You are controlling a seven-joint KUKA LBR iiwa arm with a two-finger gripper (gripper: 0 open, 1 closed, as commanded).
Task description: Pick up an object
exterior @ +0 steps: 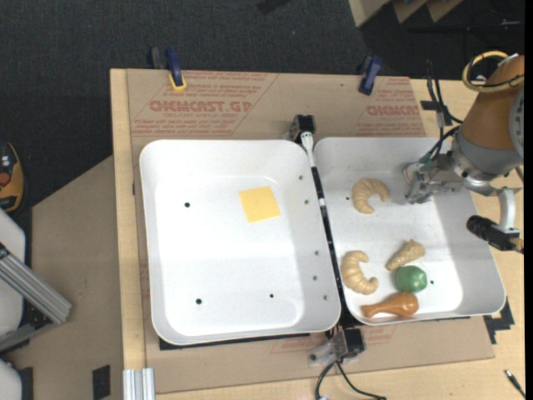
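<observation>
A yellow cheese slice [259,204] is laid flat in the left bin [166,223]. In the right bin [466,248] two croissants [369,194] [358,272], a tan pastry [405,254], a green ball [410,279] and a drumstick [391,307] are found, the last three close together.

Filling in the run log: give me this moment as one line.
gripper: over right bin, nothing visibly held | nearest: upper croissant | left bin: yellow square | pick: not done

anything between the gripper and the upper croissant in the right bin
Nothing visible. The gripper sits just right of the upper croissant, with bare floor of the right bin between them. The other toys lie nearer the front.
</observation>
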